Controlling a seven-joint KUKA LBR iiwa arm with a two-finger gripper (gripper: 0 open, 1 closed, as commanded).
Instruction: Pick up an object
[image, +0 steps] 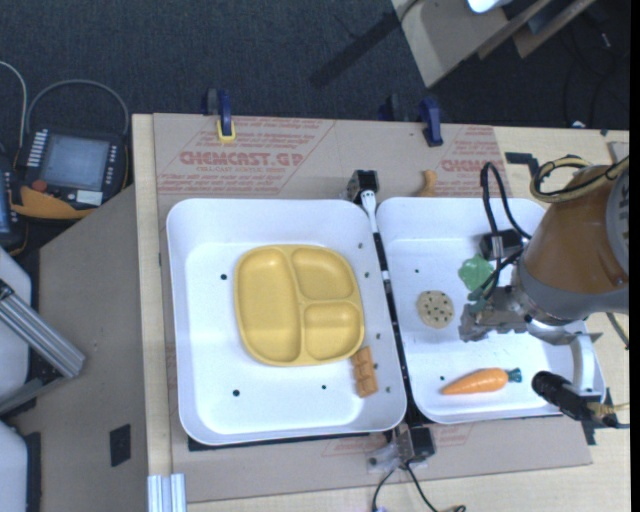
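In the left shallow white bin (190, 330) lies a yellow plastic plate with three compartments (298, 303), and just beside its near right corner sits a small orange-brown ridged piece (364, 373), resting on the bin floor apart from the divider between the bins.

In the right shallow white bin (415, 395) a round speckled biscuit-coloured disc (435, 308) lies near the middle, left of the gripper. A green leafy plastic piece (474, 272) lies farther back, close against the gripper's body. Nearer the front lies an orange toy carrot with a green stub (479, 380). Its long axis runs roughly left to right, tilted slightly, with the pointed tip to the left and the green end to the right.

The grey two-finger gripper (478, 326) is low over the right bin, between the disc, the green piece and the carrot. I cannot tell how its tool end is set, and nothing is visibly held.

Which object is intended is unclear; the carrot is the likeliest good grasp. The risks, as I judge them: the gripper sits between three things, so a descent here may close on bare floor. A grasp along the carrot's length instead of across it would likely slip off the tapering end. The flat disc offers little to pinch, and the green piece may be nudged away.
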